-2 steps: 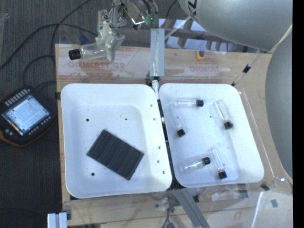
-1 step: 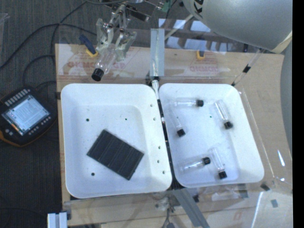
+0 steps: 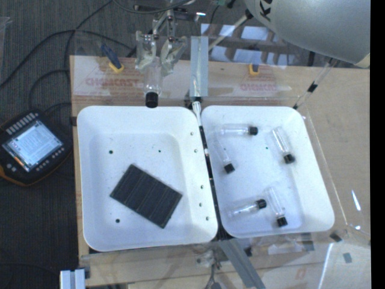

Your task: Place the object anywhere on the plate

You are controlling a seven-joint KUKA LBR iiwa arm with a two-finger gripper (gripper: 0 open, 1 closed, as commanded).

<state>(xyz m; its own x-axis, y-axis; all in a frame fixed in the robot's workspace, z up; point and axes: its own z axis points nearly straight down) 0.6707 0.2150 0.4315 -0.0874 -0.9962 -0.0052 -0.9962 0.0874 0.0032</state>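
Note:
The plate (image 3: 145, 195) is a dark ribbed rectangle lying at a slant in the front middle of the left bin (image 3: 90, 161). My gripper (image 3: 155, 64) hangs high over the back rim of that bin, well behind the plate. A clear vial (image 3: 150, 86) with a black cap hangs from it, cap down, its upper end between the fingers. The cap looks larger than those of the vials in the right bin, so this vial is raised off the bench.
The right bin (image 3: 313, 161) holds several clear vials with black caps, scattered apart, such as one (image 3: 239, 129) at the back and one (image 3: 249, 208) at the front. A metal post (image 3: 198, 71) stands behind the seam between the bins. A teach pendant (image 3: 31, 144) lies at the left.

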